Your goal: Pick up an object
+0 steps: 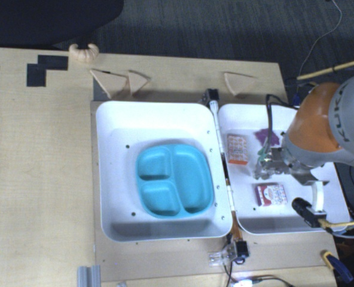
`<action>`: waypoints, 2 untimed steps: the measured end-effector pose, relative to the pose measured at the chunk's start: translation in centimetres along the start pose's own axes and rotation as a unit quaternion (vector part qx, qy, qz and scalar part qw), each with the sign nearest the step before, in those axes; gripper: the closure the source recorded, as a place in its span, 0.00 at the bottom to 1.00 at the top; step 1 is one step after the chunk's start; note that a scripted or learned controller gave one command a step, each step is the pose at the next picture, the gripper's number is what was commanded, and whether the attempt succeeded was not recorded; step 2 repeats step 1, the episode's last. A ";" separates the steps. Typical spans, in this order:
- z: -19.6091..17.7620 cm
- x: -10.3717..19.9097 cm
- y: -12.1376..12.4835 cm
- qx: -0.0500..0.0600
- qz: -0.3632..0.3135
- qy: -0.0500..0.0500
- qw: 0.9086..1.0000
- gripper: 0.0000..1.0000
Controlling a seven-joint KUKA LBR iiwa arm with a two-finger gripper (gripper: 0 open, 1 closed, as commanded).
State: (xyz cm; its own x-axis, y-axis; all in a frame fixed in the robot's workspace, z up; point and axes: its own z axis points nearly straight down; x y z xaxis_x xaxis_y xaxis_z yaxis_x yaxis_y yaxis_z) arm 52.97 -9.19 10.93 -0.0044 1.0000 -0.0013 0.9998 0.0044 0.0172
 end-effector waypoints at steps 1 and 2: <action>-1.4 -6.0 3.5 0.007 0.002 0.000 1.000 1.00; -1.4 -6.0 3.5 0.007 0.002 0.000 1.000 1.00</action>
